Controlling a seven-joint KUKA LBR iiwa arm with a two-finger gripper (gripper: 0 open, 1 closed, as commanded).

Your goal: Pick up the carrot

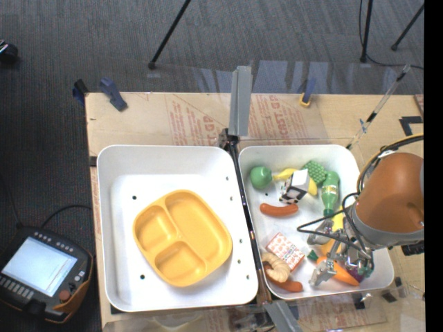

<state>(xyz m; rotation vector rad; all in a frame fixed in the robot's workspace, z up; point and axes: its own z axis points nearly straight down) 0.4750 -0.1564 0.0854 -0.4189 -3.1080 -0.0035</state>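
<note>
- Camera view, looking down at a slant on a table (138,120) that carries two shallow white bins side by side.
- The left bin (114,185) holds a yellow plate (182,236) with three compartments, lying flat near the bin's middle.
- The right bin (346,156) holds a scatter of toy foods.
- Near its far left corner lies a green ball (260,177), with a yellow piece (284,176) just beside it.
- A small black and white box (296,187) sits near the middle, with a green knobbly piece (317,171) behind it and a green bottle (330,191) to its right.
- A red sausage (278,210) lies in front of the box.
- Toward the near left corner is a red and white carton (285,250), touching a pale pastry (277,268) in front of it.
- The arm (389,200), grey with a broad orange band, reaches in from the right over the right bin's near right corner.
- The gripper (338,263) points down into that corner, among wires and metal parts.
- The carrot (344,275), orange, lies in the near right corner, directly at the gripper's tip.
- Whether the jaws are apart or together cannot be told; the gripper's own parts and cables hide them.
</note>
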